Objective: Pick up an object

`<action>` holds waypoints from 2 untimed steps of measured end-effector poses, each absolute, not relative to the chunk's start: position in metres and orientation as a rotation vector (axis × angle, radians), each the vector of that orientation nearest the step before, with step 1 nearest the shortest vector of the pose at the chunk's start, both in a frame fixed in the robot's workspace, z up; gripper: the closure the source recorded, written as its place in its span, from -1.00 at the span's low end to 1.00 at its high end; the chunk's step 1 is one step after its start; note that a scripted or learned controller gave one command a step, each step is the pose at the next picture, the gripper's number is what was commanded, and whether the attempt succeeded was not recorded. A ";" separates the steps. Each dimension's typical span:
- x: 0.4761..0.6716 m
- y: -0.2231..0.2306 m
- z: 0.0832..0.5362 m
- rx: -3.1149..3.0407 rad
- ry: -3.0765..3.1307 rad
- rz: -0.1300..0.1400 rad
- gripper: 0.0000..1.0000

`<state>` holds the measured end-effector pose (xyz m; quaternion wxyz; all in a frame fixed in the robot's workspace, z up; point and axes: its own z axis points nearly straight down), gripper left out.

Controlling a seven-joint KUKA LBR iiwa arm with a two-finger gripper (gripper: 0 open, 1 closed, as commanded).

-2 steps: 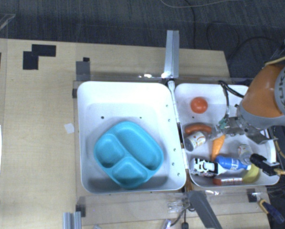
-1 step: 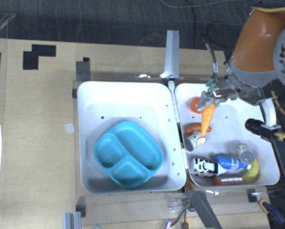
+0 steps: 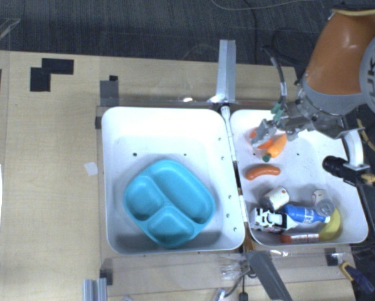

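My gripper [image 3: 267, 134] hangs over the far left part of the right bin [image 3: 353, 187]. It is right over an orange carrot-like toy [image 3: 276, 146], and a small orange piece [image 3: 254, 132] shows just to its left. From this angle it is unclear whether the toy is being held. An orange-red sausage [image 3: 263, 172] lies in the bin a little nearer than the gripper.
The right bin's near end holds a white cup [image 3: 277, 198], a blue bottle [image 3: 304, 215], a black-and-white toy [image 3: 269, 219], a red marker [image 3: 299, 237], a banana [image 3: 331, 226] and a silver can [image 3: 322, 200]. The left bin [image 3: 121, 130] holds a blue divided plate [image 3: 169, 200].
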<state>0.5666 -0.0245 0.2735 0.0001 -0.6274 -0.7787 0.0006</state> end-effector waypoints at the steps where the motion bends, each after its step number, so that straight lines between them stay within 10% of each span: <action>1: 0.487 -0.074 0.180 -2.162 -2.273 0.006 -1.00; 2: 0.488 -0.086 0.093 -2.058 -2.373 -0.001 -1.00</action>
